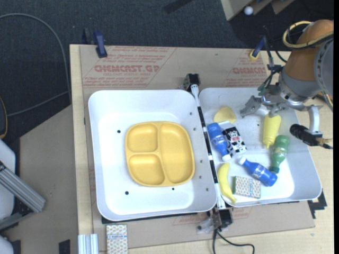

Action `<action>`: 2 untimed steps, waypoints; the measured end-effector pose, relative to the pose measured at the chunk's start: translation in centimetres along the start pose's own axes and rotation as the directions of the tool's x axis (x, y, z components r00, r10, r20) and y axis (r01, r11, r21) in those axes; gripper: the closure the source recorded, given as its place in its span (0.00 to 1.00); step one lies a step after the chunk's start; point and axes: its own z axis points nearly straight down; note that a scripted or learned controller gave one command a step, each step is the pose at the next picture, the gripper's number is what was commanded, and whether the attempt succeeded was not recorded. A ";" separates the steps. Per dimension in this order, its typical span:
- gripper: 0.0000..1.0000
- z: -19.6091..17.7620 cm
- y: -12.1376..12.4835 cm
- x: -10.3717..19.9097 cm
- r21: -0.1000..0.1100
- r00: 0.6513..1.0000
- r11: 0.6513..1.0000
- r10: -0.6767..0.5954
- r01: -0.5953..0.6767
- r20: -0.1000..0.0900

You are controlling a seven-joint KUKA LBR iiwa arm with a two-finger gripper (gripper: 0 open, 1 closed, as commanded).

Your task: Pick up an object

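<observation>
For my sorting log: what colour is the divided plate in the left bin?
Yellow, plain, seen in the camera view: divided plate.

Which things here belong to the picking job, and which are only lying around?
For the job: gripper; in the right bin, yellow bottle, green bottle, two blue bottles, banana, black-and-white toy, patterned packet.

Lying about: yellow divided plate in the left bin, blue clamps.

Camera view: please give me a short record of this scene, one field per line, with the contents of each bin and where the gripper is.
left bin: yellow divided plate
right bin: two blue bottles, yellow bottle, green bottle, banana, black-and-white toy, patterned packet, pale yellow piece
gripper: above the right bin's far side, near the yellow bottle
held: nothing visible
</observation>
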 end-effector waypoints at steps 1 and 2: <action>0.00 1.2 -4.0 -1.5 -0.006 1.000 1.000 -0.003 0.003 -0.002; 0.00 1.7 -7.6 -4.3 -0.025 1.000 1.000 -0.007 0.007 0.000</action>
